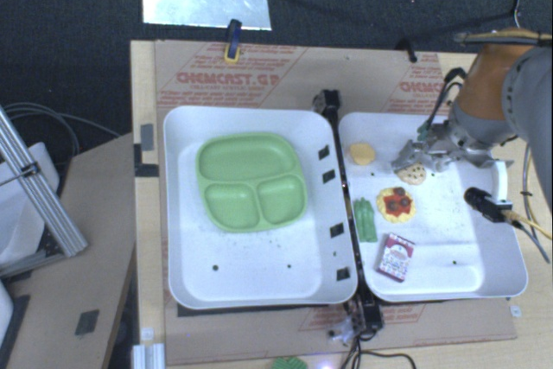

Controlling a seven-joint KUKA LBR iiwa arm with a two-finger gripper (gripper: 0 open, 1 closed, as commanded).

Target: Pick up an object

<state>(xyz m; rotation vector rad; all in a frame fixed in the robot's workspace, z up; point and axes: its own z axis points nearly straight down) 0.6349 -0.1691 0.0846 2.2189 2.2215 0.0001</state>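
Red "CHEMCAST GP" print on brown protective sheet (226,78) under bins; right-hand print partly hidden.

A small round tan cookie (414,174), apparently dark-speckled, lies flat in the right bin's upper middle.

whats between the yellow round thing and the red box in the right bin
In the camera view, the pizza-like disc and the green piece lie between the yellow round piece and the red box.

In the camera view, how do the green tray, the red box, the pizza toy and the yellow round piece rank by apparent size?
1. green tray
2. red box
3. pizza toy, close to the box, so this order is unsure
4. yellow round piece
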